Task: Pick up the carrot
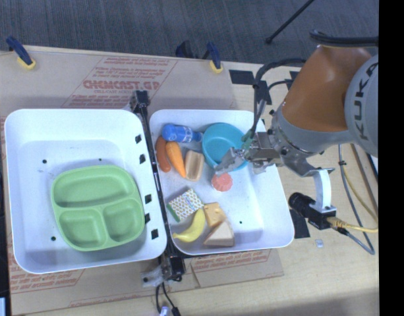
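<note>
A: Start with the big things. Where does everything sit?

B: The grey arm point(320, 104) with its orange band comes in from the right, over the right bin point(271, 209). The left bin point(30, 137) holds a green divided tray point(96, 206). All the small items are crowded in the right bin.

A: And the gripper?

B: The gripper point(229, 162) hangs at the lower right edge of the blue bowl point(223, 142), just above a round pink piece point(222, 182). Its fingers look slightly parted, and nothing sits between them.

A: So where is the carrot?

B: The carrot point(176, 159) lies near the bin's left wall, pointing down and to the right. A reddish sausage-like piece point(163, 155) lies against its left side, a tan bread slice point(194, 165) just to its right, and a blue bottle point(179, 133) just above it.

A: Which step would you call this?

B: The approach, I judge. The grasp has not begun, and the carrot is apart from the gripper, on the bowl's far side.

A: What does the next move ask for?

B: Travel left past the bowl, then a descent with the fingers straddling the carrot's narrow width. The neighbours are tight, so a finger could easily catch the sausage or the bread instead.
</note>
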Controlling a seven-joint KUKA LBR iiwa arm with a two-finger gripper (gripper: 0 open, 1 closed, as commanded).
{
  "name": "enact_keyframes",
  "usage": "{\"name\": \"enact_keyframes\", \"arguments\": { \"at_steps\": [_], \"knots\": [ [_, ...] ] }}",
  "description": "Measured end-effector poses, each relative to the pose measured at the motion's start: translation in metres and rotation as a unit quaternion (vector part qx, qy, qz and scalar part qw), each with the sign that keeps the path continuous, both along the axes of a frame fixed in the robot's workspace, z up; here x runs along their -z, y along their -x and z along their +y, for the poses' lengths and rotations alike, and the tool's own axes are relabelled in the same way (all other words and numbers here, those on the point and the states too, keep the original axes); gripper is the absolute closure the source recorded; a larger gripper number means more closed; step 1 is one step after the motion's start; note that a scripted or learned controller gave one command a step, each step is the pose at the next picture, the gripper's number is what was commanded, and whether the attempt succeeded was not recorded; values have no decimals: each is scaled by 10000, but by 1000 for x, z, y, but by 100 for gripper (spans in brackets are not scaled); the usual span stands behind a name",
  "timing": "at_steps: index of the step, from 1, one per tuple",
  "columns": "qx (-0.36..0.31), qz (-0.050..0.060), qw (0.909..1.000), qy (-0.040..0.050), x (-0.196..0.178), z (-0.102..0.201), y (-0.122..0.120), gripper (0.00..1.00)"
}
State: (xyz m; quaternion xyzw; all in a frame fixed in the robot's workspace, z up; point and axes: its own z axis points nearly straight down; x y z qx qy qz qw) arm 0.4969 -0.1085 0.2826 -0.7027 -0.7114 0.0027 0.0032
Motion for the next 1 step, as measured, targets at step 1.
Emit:
{"name": "enact_keyframes", "arguments": {
  "at_steps": [1],
  "knots": [
    [197,-50,9998,7,181,2,1,0]
  ]
}}
